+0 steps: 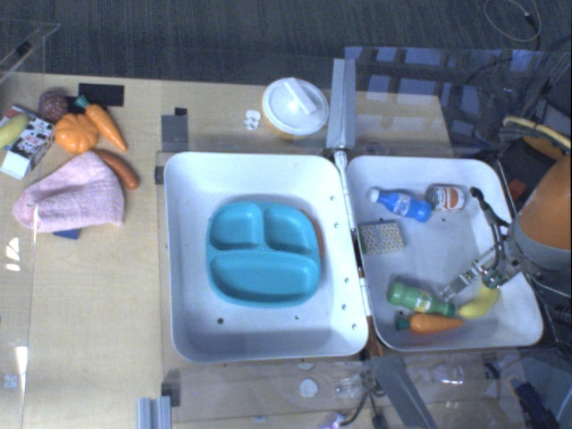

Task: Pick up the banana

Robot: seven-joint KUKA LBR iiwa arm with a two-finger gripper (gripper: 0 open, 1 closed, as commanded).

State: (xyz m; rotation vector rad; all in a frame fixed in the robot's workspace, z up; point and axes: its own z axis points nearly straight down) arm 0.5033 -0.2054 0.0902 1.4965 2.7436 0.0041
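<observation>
Although the grey arm is cut off at the right edge, its two-finger gripper point(480, 280) reaches into the right white bin point(527, 324), fingers too blurred to tell apart. The curved yellow banana point(480, 303) lies just below them, beside a green bottle point(420, 298) and an orange carrot point(435, 323).

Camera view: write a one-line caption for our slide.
Gripper reaching the banana beside a green bottle and carrot in the right bin.

In the right bin point(527, 324), the banana point(480, 304) lies just right of the green bottle point(420, 298), the carrot point(435, 323) before both, the sponge point(382, 237) behind-left.
</observation>
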